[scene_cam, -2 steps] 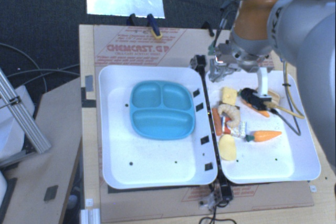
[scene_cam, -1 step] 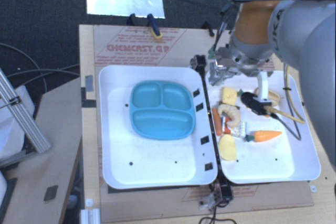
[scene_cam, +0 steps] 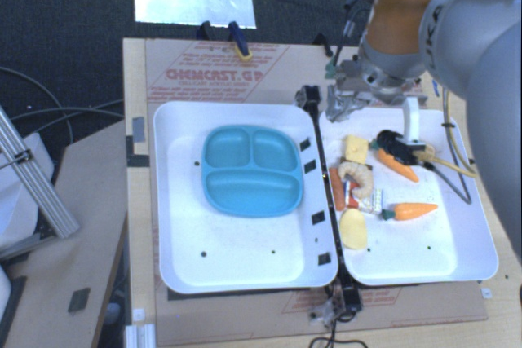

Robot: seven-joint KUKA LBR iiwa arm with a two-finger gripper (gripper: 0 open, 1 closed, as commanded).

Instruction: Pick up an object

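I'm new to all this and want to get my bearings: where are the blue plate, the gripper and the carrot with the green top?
blue plate (scene_cam: 249, 173): camera view, its middle.
gripper (scene_cam: 347, 112): camera view, its finger tips.
carrot (scene_cam: 414, 210): camera view, its orange body.

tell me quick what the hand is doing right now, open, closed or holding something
Hand: cannot be told. It hangs over the far end of the right bin, above the pale yellow block, with nothing visibly held.
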